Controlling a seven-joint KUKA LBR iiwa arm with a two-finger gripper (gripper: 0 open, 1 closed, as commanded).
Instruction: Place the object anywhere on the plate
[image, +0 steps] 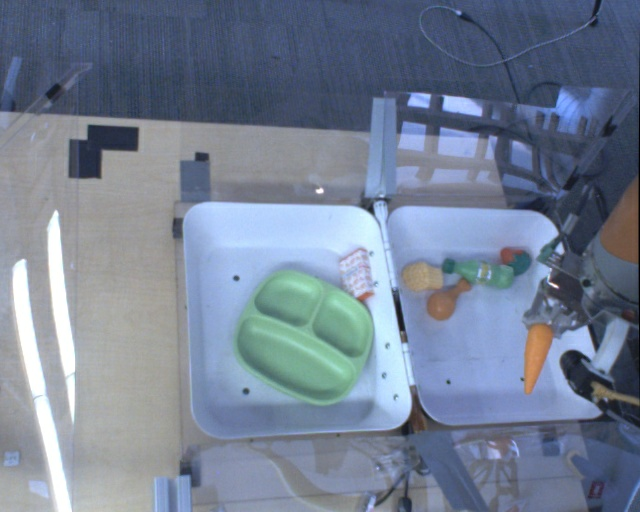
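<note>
I see the gripper at the right bin's three o'clock, its fingers clamped on the carrot's top.

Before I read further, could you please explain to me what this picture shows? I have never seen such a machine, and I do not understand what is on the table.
The camera looks down at a slant on a wooden bench with two shallow white bins. The left bin holds a green plate with compartments and a small red and white packet at its edge. The right bin holds toy food: a carrot, a green bottle, a yellowish piece and an orange piece. From the right, a robot arm reaches in. Its gripper sits at the carrot's top end, but I cannot tell whether it grips the carrot.
</note>
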